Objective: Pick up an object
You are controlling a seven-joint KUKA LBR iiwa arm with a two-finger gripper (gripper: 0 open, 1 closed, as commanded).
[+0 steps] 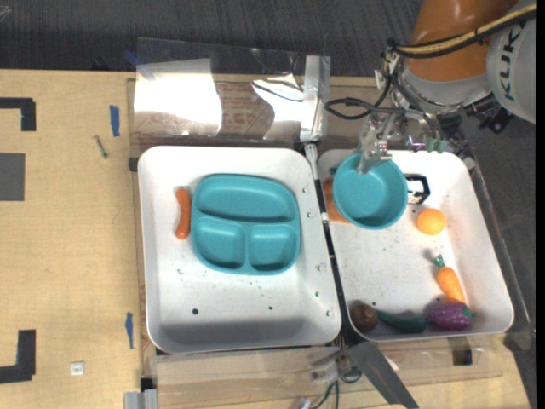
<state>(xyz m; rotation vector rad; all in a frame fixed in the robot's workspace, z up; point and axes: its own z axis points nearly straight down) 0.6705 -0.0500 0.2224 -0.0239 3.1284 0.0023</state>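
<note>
In the left bin (157, 228) a teal divided tray (246, 221) is seen lying flat near the middle, with an orange sausage-shaped piece (182, 212) just beside its left edge, its long axis running far to near.

Across the divider, in the right bin (383, 288), a teal bowl (369, 194) is found at the far left corner, tipped so that its mouth faces the camera and its near rim hangs over the bin floor. The gripper (373, 153) is seen at the bowl's far rim, and the fingers appear pinched on that rim, one inside the bowl and one outside; the bowl can therefore be judged to be held by its edge, directly beneath and slightly nearer than the wrist. Since the bowl hangs from one side only, any rise is judged to turn on that rim staying between the fingers while the bowl's weight pulls toward the near side.

Further right, an orange ball (432, 221) is seen just beside the bowl. Nearer still a toy carrot (449, 282) lies with its long axis slanting far-left to near-right. Along the near wall a brown round piece (364, 316), a dark green vegetable (403, 320) and a purple piece (449, 315) are lined up, well apart from the gripper.
</note>
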